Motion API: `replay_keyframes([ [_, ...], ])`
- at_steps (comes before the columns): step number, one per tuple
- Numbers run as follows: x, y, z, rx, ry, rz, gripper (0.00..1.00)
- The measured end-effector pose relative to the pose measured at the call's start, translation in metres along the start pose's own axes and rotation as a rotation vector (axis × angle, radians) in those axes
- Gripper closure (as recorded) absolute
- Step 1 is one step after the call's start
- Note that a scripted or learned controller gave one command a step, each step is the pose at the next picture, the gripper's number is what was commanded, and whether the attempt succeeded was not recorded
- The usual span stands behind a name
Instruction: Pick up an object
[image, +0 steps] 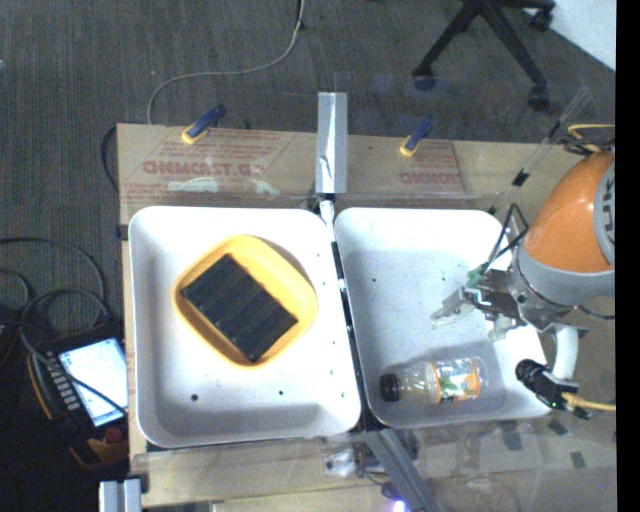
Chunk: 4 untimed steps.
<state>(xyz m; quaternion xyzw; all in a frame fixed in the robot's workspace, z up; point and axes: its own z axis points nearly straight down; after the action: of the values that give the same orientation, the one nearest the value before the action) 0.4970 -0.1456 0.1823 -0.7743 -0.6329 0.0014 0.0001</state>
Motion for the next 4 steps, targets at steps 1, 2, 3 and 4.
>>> replay_keyframes([
  [1, -0.032, -0.006, 0.087, -0.003, 0.002, -0.338, 0.00],
  [2, -0.031, -0.005, 0.077, -0.005, 0.003, -0.338, 1.00],
  [3, -0.030, -0.006, 0.077, -0.005, 0.003, -0.339, 0.00],
  [4, -0.039, 0.059, 0.043, 0.001, -0.001, 0.148, 0.00],
])
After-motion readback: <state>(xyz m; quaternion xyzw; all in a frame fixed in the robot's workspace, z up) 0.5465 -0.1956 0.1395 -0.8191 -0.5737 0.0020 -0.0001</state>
